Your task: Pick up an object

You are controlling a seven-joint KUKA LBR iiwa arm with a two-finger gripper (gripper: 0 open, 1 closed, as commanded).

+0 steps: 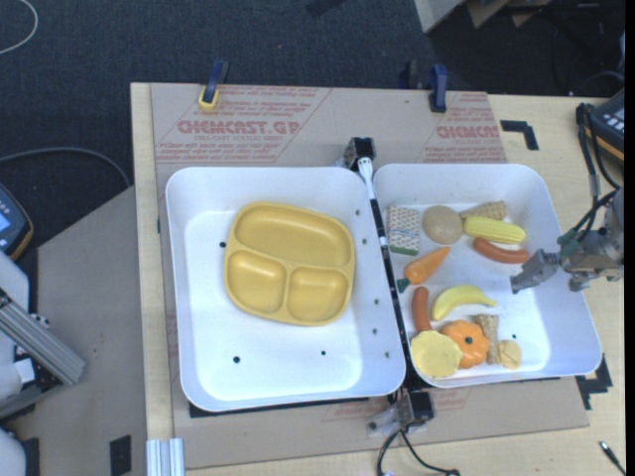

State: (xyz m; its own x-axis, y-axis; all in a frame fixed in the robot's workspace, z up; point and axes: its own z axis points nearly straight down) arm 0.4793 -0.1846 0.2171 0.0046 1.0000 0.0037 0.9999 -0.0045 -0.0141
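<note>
Orange pumpkin (468,341) by yellow banana (462,299); gripper (536,270) right.

The gripper (541,269) is dull grey metal with a dark tapered finger toward nine o'clock, and thin dark cables running up toward twelve o'clock.

Robotics lab: clamped cardboard-covered bench (298,117), two white bins (198,296), loose cables (417,454), dark carpet floor (149,28).
</note>
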